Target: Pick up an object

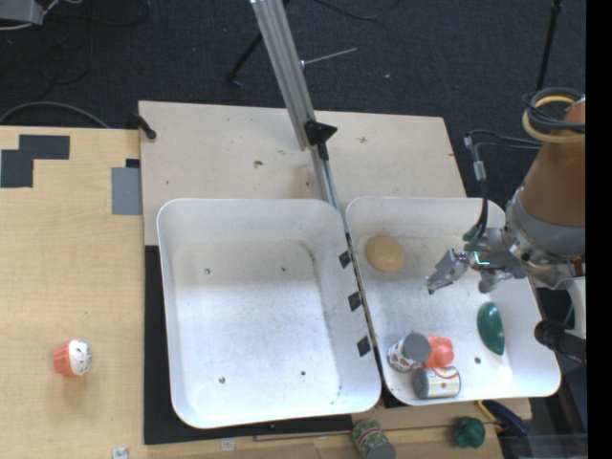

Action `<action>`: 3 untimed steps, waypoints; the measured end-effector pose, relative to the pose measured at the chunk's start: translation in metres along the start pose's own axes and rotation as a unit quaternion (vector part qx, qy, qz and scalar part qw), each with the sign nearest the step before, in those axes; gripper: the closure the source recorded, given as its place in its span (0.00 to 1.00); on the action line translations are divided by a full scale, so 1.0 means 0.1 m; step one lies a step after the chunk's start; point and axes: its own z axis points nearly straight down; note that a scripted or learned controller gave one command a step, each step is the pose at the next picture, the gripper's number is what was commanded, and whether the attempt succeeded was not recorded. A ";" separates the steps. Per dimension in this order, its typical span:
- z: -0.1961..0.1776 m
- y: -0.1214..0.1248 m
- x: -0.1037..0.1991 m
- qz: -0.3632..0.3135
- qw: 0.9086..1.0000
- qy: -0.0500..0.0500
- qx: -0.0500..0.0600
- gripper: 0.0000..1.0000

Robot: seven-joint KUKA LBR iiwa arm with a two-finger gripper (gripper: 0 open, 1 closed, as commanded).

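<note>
The gripper [457,270] hangs over the middle of the right bin [535,376] with its fingers spread apart and nothing between them. A tan ball [385,253] lies just to its left, a little farther back in the bin, apart from the fingers. A green object [491,327] lies nearer and to the right, and an orange and grey toy [423,351] and a small can [436,382] sit by the near edge.

Open floor is offered by the left bin [249,352]. In the right bin [421,220], passage is narrowed by a tan ball [385,253], a green piece [491,327] and clustered cans [426,363].
</note>
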 end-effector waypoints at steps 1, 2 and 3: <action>-0.02 0.01 -0.01 0.002 1.000 0.000 -0.003 0.00; 0.62 0.01 -0.01 0.001 1.000 0.000 0.001 0.00; 1.12 0.00 -0.10 0.001 1.000 0.000 0.000 0.00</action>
